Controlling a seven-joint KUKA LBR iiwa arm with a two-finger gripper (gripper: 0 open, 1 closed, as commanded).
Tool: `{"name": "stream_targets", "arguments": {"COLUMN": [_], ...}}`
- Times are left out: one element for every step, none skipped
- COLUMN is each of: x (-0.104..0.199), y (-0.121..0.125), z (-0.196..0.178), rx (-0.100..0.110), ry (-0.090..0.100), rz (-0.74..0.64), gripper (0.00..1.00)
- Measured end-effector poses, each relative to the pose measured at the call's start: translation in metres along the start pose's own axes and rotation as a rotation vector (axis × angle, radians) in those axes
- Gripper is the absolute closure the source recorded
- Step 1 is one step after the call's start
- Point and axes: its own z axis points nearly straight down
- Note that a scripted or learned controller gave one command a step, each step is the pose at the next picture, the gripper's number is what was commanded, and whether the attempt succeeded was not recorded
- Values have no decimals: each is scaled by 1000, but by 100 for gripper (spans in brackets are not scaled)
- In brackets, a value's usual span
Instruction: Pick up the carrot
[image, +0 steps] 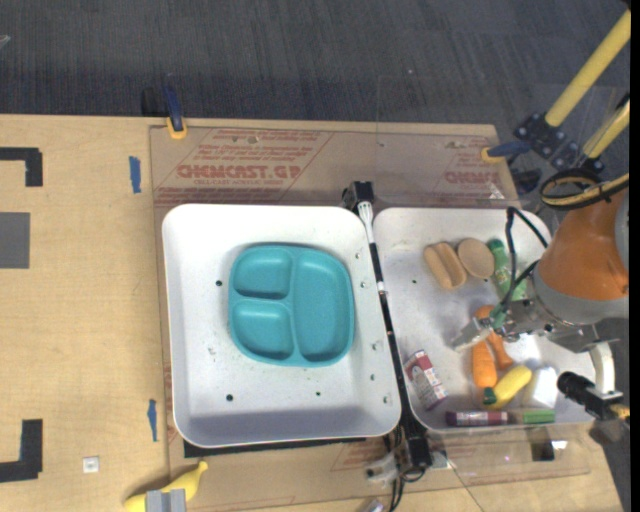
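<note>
step: we are hovering the gripper (492, 330) over the carrot (484, 364) in the right bin (420, 225) | jaws: cannot tell | next: we are needing a straight descent, clear of the banana (512, 383)

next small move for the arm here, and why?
Probably a short drop straight down, then close. The tool sits in the right bin right at the upper end of the carrot, which lies flat with a banana touching its lower right side. I can't tell whether the carrot is gripped yet, so seating lower before lifting seems safest.
</note>
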Motion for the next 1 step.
{"name": "stream_targets", "arguments": {"x": [-4], "y": [4], "z": [-14], "rx": [-16], "ry": [-12], "rz": [3], "gripper": [100]}}
